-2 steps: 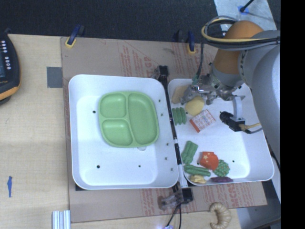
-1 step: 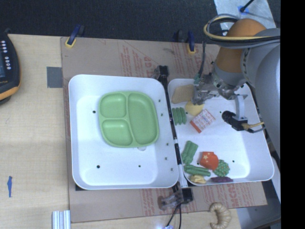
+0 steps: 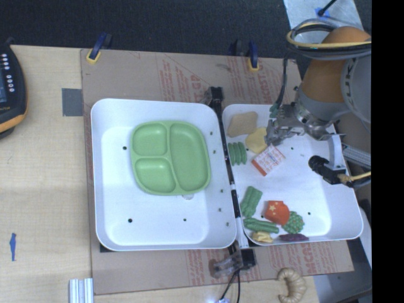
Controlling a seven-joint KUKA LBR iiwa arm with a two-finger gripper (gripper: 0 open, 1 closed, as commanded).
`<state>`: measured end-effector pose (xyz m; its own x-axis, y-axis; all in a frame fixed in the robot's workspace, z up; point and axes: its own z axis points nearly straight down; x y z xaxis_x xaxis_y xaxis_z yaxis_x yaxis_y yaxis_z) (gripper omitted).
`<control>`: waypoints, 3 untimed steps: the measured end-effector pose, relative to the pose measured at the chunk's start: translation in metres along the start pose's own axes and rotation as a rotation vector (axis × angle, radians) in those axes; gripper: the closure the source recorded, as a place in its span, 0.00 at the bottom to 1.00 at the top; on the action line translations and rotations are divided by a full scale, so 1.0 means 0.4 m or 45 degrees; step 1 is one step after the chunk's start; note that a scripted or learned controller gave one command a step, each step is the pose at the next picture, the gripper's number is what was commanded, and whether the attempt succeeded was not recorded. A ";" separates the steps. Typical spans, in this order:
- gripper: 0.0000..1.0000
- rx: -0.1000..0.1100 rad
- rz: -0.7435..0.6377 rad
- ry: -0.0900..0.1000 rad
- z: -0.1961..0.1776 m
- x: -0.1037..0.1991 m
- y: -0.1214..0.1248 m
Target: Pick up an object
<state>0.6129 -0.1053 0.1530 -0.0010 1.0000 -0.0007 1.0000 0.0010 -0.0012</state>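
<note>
My gripper (image 3: pixel 275 136) hangs over the back left part of the right bin (image 3: pixel 334 207). Just in front of it lies a red and white packet (image 3: pixel 268 161). A yellow piece (image 3: pixel 255 140) sits right beside the gripper on its left, with a tan slice (image 3: pixel 242 123) behind that. A ridged green piece (image 3: pixel 237 153) lies by the bin's left wall. Toward the front are a green pickle (image 3: pixel 250 201), a red tomato (image 3: pixel 276 211), a broccoli floret (image 3: pixel 295 222), a green bean (image 3: pixel 261 225) and a purple piece (image 3: pixel 291 237). Nothing shows between the gripper and any of them.
The left bin (image 3: pixel 113 226) holds a green divided plate (image 3: pixel 170 157). A tan curled object (image 3: pixel 291 285) lies on the bench in front of the right bin. A black handset (image 3: pixel 7 87) sits at the far left edge.
</note>
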 end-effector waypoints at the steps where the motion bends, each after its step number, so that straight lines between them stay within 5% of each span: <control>1: 1.00 -0.004 -0.002 0.000 0.148 -0.048 0.054; 2: 1.00 0.009 0.001 -0.001 0.154 -0.141 -0.071; 3: 1.00 0.006 -0.010 0.004 0.154 -0.015 -0.077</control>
<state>0.5818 -0.1116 0.0915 -0.0090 1.0000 0.0022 0.9999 0.0090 -0.0062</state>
